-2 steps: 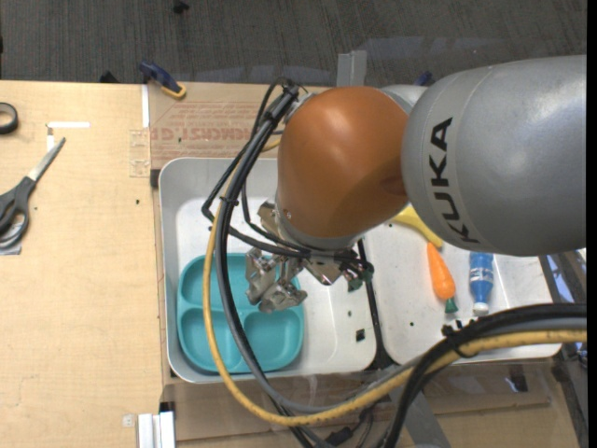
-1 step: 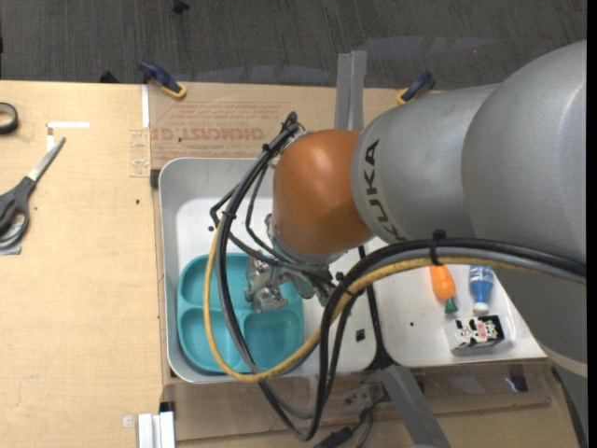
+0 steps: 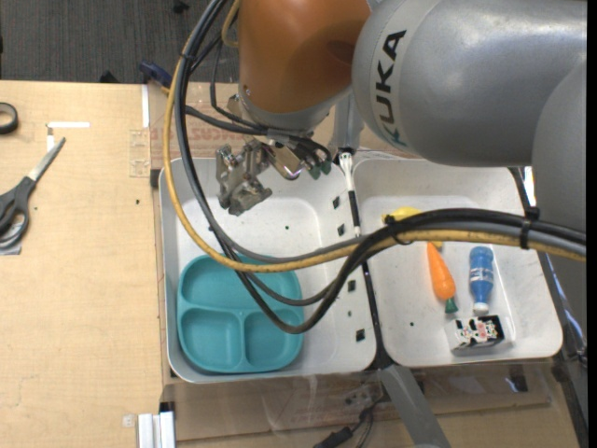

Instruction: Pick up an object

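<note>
My gripper (image 3: 244,183) hangs over the back part of the left bin (image 3: 172,278), above bare white floor. A teal divided tray (image 3: 238,320) lies in the front of that bin, nearer the camera than the gripper. In the right bin (image 3: 410,297) lie an orange carrot (image 3: 440,271), a blue bottle (image 3: 480,278) and a small black-and-white box (image 3: 478,332). A yellow piece (image 3: 403,215) peeks out beside the cables. I see no object at the gripper.
The big grey arm and its orange band cover the top right. Black and yellow cables (image 3: 280,264) loop across both bins. Scissors (image 3: 23,194) and a tape roll (image 3: 7,118) lie on the wooden bench at the left.
</note>
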Controlling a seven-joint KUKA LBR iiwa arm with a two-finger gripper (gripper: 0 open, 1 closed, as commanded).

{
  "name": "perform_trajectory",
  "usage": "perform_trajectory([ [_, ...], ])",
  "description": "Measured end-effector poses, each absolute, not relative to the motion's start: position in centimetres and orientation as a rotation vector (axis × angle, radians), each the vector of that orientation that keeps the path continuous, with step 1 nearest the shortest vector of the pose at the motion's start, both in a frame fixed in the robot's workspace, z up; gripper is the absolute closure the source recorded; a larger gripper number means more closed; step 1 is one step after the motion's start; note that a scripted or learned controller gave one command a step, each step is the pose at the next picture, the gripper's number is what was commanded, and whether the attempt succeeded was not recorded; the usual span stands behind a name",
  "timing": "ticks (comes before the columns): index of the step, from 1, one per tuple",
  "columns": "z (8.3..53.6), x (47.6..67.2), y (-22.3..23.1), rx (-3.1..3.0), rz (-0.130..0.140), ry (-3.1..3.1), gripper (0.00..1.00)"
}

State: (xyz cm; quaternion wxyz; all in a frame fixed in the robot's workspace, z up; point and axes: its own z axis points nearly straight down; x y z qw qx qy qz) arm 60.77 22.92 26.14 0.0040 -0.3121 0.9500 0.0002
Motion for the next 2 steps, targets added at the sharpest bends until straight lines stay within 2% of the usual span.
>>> perform_trajectory([
  [1,9.7,54.4,22.8,-0.749,0.0,3.046,1.0],
  [2,20.0,65.0,22.7,-0.651,0.0,3.065,1.0],
])
